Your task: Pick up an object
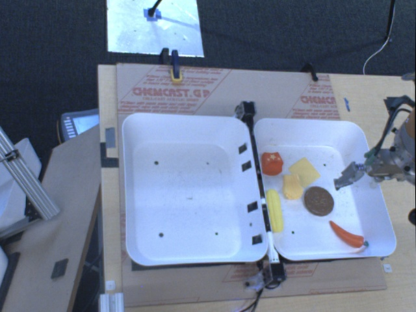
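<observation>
Red chili pepper (pixel 346 234) lay nearest, low in right bin (pixel 374 207); brown disc (pixel 319 201), yellow corn (pixel 275 210), two yellow pieces, red tomato (pixel 272 163) beyond. Gripper (pixel 344 177) hung over same bin, right of the disc; jaw spread could not be told, nothing seen held.

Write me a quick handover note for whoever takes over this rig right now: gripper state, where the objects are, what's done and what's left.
Gripper: over the right bin, near its right side, with nothing visibly between its fingers.
Objects, all in the right bin: red tomato-like piece, yellow wedge, small yellow piece, brown disc, corn cob by the divider, red chili pepper near the front.
Done: nothing picked yet.
Left: descend, grasp one object, lift. The brown disc lies nearest the gripper.
</observation>
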### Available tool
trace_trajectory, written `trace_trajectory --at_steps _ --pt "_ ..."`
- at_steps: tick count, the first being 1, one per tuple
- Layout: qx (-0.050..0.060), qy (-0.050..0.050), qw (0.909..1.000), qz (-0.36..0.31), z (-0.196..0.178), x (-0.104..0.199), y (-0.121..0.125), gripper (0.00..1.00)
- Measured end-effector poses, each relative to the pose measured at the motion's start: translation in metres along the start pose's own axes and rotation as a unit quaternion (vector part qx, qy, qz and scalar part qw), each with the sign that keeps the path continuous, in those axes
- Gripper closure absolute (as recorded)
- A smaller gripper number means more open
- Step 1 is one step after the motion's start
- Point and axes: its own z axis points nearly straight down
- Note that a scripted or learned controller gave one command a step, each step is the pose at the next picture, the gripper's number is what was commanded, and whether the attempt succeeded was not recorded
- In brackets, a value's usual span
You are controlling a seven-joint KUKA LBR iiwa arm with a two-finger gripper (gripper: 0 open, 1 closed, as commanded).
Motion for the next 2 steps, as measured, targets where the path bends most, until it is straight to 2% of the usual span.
trace_trajectory --at_steps 1,2 --pt "-0.007 -0.001 1.0000 -0.002 -0.117 0.015 0.000 0.00" --pt "-0.005 0.000 1.0000 -0.003 -0.197 0.051 -0.005 0.00"
